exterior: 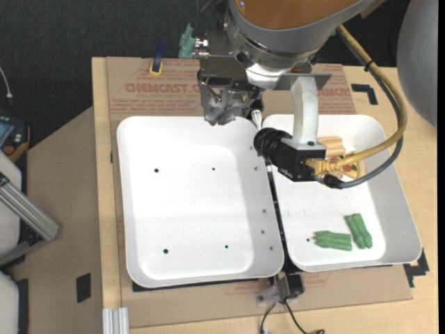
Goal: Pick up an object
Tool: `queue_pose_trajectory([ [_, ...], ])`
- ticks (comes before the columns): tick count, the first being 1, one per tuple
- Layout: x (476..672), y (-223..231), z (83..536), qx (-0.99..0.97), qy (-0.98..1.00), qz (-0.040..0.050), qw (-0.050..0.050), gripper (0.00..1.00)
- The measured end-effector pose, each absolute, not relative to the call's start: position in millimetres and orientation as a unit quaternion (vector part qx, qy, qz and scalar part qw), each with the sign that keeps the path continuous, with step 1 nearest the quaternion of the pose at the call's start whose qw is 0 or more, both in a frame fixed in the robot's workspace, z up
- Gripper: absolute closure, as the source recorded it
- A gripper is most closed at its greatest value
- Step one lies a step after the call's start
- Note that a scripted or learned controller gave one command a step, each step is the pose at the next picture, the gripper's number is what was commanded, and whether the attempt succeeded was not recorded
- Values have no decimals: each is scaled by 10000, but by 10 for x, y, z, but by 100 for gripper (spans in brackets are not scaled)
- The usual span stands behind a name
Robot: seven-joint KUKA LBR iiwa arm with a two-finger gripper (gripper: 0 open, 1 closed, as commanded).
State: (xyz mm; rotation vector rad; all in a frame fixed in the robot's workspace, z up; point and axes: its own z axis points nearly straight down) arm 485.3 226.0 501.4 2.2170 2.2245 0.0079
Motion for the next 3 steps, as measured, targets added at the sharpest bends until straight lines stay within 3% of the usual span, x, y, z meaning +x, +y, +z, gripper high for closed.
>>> queue_pose_trajectory([
  [1, 4856, 2265, 5118, 7057, 7085, 36, 10, 100],
  [2, 4843, 1950, 4328, 7085, 7057, -54, -21, 100],
  [3, 4851, 1977, 4483, 7070, 7072, 8, 2, 100],
])
